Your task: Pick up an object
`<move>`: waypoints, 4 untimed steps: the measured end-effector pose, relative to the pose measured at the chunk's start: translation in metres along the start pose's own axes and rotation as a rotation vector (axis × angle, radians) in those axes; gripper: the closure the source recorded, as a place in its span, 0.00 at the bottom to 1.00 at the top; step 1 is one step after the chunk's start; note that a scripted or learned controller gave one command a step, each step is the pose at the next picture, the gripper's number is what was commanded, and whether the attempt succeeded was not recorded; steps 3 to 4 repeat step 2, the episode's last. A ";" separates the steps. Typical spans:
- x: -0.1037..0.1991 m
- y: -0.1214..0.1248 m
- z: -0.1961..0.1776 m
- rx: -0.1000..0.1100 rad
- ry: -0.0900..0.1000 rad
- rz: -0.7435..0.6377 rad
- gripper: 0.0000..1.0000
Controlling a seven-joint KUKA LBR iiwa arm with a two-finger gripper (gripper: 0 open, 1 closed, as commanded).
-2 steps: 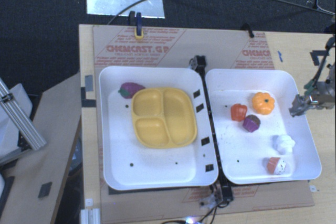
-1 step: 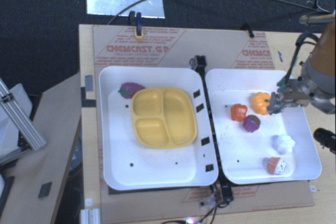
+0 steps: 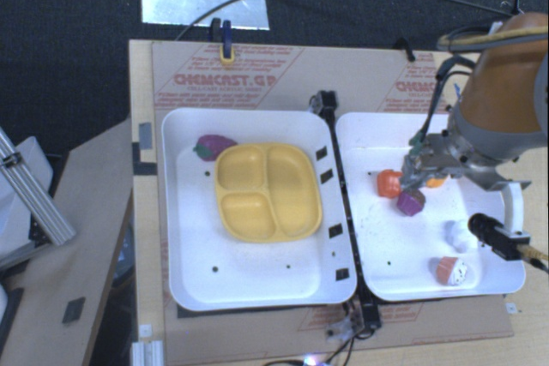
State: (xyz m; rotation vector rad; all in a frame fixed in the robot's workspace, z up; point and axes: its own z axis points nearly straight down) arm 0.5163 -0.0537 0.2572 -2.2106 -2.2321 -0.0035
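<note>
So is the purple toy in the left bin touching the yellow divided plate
Touching, or nearly so: in the camera view the purple toy sits against the upper-left rim of the yellow plate, with no white bin floor between them.

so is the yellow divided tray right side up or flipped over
Right side up: the yellow divided plastic tray in the left white bin shows its three open compartments facing up.

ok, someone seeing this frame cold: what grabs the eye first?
Probably the yellow divided plate, lying in the middle of the left bin, with a small purple toy beside its upper left corner. Next, the grey arm with its orange band reaching in over the right bin, its gripper down among a small orange object and a purple one.
</note>
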 end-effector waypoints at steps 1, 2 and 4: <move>0.061 -0.003 0.004 0.000 0.001 -0.001 1.00; 0.116 -0.004 0.023 0.002 0.000 0.000 1.00; 0.116 -0.004 0.023 0.002 0.000 0.000 1.00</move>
